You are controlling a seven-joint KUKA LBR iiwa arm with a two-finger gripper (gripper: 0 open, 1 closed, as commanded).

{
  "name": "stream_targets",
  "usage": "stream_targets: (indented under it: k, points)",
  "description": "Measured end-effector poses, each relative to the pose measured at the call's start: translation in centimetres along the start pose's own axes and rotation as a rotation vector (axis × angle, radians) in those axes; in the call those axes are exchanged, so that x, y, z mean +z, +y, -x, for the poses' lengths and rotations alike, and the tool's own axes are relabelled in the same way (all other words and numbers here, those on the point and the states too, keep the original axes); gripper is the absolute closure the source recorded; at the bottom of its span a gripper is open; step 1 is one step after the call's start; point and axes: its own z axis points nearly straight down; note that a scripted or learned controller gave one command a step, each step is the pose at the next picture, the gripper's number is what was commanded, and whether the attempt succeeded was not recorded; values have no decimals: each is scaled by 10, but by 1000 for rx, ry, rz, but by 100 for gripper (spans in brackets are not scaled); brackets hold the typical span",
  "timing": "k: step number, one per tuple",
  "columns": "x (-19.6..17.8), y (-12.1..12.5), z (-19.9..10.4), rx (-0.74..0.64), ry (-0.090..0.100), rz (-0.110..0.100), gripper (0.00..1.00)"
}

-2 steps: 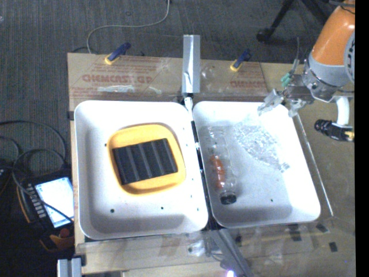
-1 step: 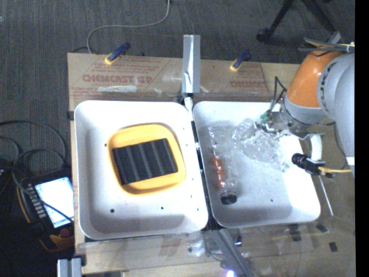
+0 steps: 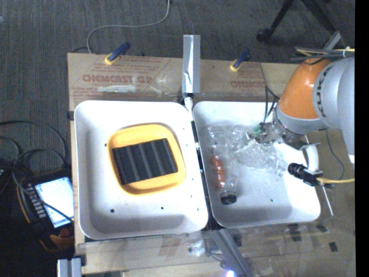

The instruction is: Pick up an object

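I see two white bins side by side on my bench. The left bin [image 3: 86,172] holds a yellow tray [image 3: 147,158] with a dark ribbed insert, lying flat near the bin's middle and turned slightly. In the right bin [image 3: 271,203], a clear plastic bottle [image 3: 221,175] with a dark cap lies along the left wall, cap toward six o'clock. At about one o'clock from the bottle sits a crumpled clear plastic wrapper [image 3: 251,149]. My arm [image 3: 323,97] comes in from three o'clock, its orange band above the bin's upper right corner, and the gripper [image 3: 266,133] is down at the wrapper's upper edge.
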Motion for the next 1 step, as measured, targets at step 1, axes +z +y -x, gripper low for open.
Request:
stream_targets:
  k: [1]
  points:
    - [0, -1, 6, -133, 1, 1, 0]
